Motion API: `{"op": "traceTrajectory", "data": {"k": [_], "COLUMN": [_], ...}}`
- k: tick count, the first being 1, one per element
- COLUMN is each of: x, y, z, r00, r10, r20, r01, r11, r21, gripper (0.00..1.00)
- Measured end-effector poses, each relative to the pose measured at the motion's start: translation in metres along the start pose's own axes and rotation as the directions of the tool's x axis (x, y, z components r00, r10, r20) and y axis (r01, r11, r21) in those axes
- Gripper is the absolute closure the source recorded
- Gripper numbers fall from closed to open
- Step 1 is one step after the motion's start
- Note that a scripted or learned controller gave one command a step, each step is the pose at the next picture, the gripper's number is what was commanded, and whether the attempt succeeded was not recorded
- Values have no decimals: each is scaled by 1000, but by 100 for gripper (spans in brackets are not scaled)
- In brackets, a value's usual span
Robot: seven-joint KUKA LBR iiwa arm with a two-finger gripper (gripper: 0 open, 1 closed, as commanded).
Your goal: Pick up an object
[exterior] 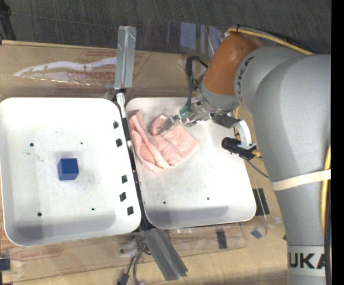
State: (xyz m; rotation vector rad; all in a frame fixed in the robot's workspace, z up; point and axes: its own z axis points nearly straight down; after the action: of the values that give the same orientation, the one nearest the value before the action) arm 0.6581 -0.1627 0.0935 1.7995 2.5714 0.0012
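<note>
Fingers [180,117], their state unclear, touch a crumpled pink soft cloth [163,144]; a small blue cube [68,168] sits apart.

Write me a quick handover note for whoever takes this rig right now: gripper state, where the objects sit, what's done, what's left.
Gripper: low in the right bin, at the upper edge of the pink cloth. It looks in contact with the cloth, but a grasp is not confirmed from this view.
Pink cloth: crumpled in the upper left part of the right bin, against the divider side.
Blue cube: alone in the left bin, untouched.
Done: arm has reached the cloth.
Left: secure the grip, lift, and check that the cloth comes up clear of the bin.
</note>
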Motion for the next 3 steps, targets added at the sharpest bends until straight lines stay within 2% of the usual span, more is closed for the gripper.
{"op": "traceTrajectory", "data": {"k": [1,2,3], "x": [17,60,60], "y": [-55,-17,-17], "z": [1,1,-9], "r00": [1000,999,999], "r10": [-18,-42,-45], "r20": [-3,0,0], "r01": [18,42,45], "r11": [1000,999,999], "r21": [4,1,2], "gripper": [0,0,100]}}
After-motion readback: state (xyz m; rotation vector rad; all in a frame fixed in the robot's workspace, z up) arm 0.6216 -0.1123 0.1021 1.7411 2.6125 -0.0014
